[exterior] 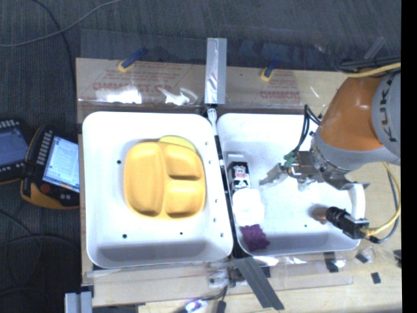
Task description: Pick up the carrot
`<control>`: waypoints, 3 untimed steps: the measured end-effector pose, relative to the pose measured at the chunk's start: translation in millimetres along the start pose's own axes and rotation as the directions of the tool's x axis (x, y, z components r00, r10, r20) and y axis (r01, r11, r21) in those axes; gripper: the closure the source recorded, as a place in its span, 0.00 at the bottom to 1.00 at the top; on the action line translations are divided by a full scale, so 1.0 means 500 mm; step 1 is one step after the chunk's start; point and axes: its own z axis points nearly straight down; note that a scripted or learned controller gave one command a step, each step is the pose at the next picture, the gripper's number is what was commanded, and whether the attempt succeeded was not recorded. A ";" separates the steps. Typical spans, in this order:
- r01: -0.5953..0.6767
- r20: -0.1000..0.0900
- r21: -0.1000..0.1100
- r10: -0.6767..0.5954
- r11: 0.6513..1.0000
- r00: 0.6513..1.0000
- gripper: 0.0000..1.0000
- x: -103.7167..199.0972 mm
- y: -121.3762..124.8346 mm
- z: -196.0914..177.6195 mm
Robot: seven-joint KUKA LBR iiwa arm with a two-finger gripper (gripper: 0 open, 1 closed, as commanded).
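A small orange-brown piece [318,213], possibly the carrot's end, shows on the right bin's [273,132] floor near its front right, just below the arm's wrist. Most of it is hidden by the arm and a black cylindrical part [340,220]. The gripper [272,175] hangs over the middle of the right bin and points left, roughly 70 pixels up and left of the orange piece. Nothing is visibly between its tips.
Along the right bin's left side lie a small black-and-white packet [239,173], a white lump [248,205] and a purple grape bunch [255,237]. A yellow compartment plate [164,177] sits in the left bin [104,233]. The divider wall [221,181] separates the bins.
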 end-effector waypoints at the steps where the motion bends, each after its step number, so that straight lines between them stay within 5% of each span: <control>1: 0.088 0.000 0.001 -0.088 0.996 0.996 0.00 0.157 -0.053 0.021; 2: 0.079 0.000 0.001 -0.079 0.997 0.997 0.00 0.197 -0.040 0.021; 3: 0.186 0.001 0.001 -0.186 0.983 0.983 0.00 0.325 -0.052 0.021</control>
